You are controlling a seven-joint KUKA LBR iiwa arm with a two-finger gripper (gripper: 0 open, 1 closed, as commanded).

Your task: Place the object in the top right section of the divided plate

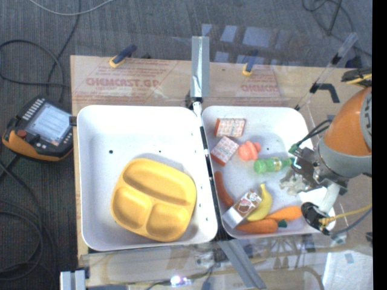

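Crowding right bin (302, 121): toy food (264, 202)

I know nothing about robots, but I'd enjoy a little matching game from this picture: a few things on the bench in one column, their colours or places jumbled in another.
Things:
1. divided plate
2. banana
3. small bottle
4. handheld controller

Descriptions:
A. green, lying in the right bin
B. on the floor left of the bench
C. yellow, alone in the left bin
D. curved, beside the carrots at the right bin's near edge

Pairs: 1-C, 2-D, 3-A, 4-B
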